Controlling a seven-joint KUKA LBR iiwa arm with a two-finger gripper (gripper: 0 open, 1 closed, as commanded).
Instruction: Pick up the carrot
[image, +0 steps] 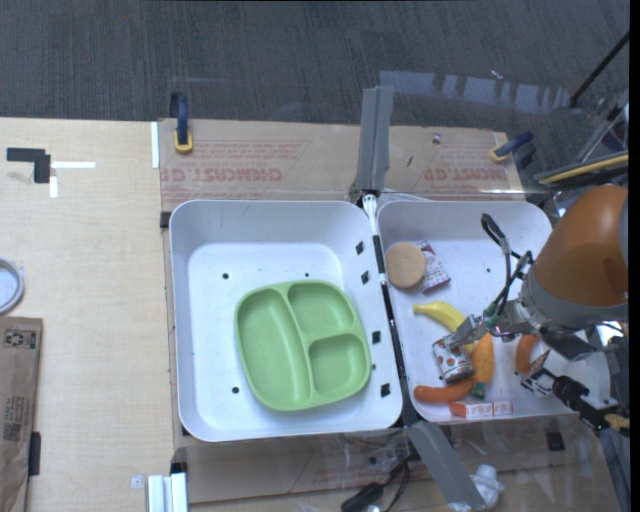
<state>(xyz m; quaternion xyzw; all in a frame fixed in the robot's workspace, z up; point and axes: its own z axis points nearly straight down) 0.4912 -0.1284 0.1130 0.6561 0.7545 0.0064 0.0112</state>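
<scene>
The carrot (484, 360), an orange elongated piece, lies in the right bin (470, 235) near its front, right beside a small tin can (452, 358). My gripper (490, 326) comes in from the right and hovers just over the carrot's far end, partly covering it. The arm's orange band (597, 245) sits above the bin's right side. I see nothing lifted off the bin floor.
The right bin also holds a yellow banana (441, 314), a round tan cookie (405, 265), a small packet (436, 270), a red-orange sausage-like piece (438, 394) at the front wall and another orange piece (527, 352). The left bin (200, 300) holds a green divided plate (300, 345).
</scene>
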